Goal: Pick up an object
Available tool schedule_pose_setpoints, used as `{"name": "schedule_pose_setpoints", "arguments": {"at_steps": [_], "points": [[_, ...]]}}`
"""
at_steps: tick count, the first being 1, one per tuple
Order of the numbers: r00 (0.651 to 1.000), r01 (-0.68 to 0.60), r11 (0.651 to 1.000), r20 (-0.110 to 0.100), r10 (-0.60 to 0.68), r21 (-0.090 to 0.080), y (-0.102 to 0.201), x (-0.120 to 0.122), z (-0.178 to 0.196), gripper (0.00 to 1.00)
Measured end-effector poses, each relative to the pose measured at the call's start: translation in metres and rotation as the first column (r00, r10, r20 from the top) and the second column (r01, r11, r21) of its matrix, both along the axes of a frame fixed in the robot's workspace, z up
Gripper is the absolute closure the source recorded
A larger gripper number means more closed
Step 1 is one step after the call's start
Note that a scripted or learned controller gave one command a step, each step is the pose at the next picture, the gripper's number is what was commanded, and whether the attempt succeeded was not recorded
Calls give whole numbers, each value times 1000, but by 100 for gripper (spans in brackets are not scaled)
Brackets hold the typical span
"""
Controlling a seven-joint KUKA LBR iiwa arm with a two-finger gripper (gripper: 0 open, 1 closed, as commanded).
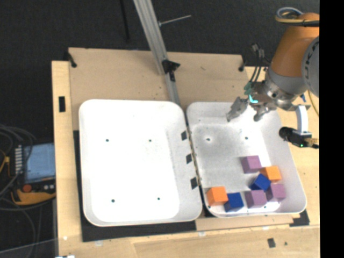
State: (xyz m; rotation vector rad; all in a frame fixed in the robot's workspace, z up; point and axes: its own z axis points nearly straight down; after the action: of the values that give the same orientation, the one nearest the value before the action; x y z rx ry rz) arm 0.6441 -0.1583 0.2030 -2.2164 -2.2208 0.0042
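1. In the camera view, the grey and orange arm [293, 52] came in from the upper right of the frame.
2. Its hand [247, 112] hung over the top edge of the right bin [215, 144]. Its two fingers were spread apart, and nothing was between them.
3. The blocks lay in the lower right of the frame, at the bottom of the right bin, well apart from the hand.
4. There were two orange blocks [217, 195], two blue blocks [234, 202] and three purple blocks [251, 163].
5. The left bin [131, 160] sat just beside the right bin on the bench [118, 74].
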Motion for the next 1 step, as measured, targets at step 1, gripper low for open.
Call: {"name": "schedule_pose_setpoints", "arguments": {"at_steps": [1], "points": [[1000,-2,1000,5,2,-3,-1,1,4,0]]}}
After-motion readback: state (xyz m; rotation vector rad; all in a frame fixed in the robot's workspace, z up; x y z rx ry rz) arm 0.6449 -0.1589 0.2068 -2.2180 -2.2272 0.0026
